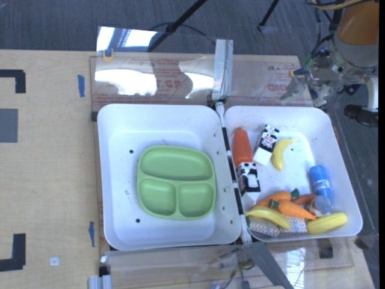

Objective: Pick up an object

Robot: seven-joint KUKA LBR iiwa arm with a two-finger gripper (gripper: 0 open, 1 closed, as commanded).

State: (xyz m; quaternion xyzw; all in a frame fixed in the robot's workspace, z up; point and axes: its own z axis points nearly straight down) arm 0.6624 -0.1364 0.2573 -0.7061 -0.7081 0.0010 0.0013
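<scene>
The grey arm with its orange band (359, 23) comes in at the top right. Its gripper (308, 87) hangs over the bench just past the far edge of the right bin (313, 120), near that bin's far right corner. It holds nothing. It is too small and blurry to tell if it is open or closed.

The things to pick are all in the right bin. An orange tube (242, 146) lies along the left wall. Just beside it, a little black and white cow toy (269, 138) sits near the far edge. A small yellow banana (281, 153) is touching the cow toy on its right. A second black and white toy (249, 177) lies by the left wall, below the orange tube. A blue bottle (319, 180) lies near the right wall.

Along the near edge there is a pile. A carrot (291, 208) lies in the middle of it. A yellow banana (266, 216) lies to its left, and another long yellow thing (327, 223) lies at the near right corner. A spotted cloth (293, 225) peeks out under them.

The left bin (114, 131) holds a green plate (177, 181) with three parts. The plate lies flat in the middle of the bin.
</scene>
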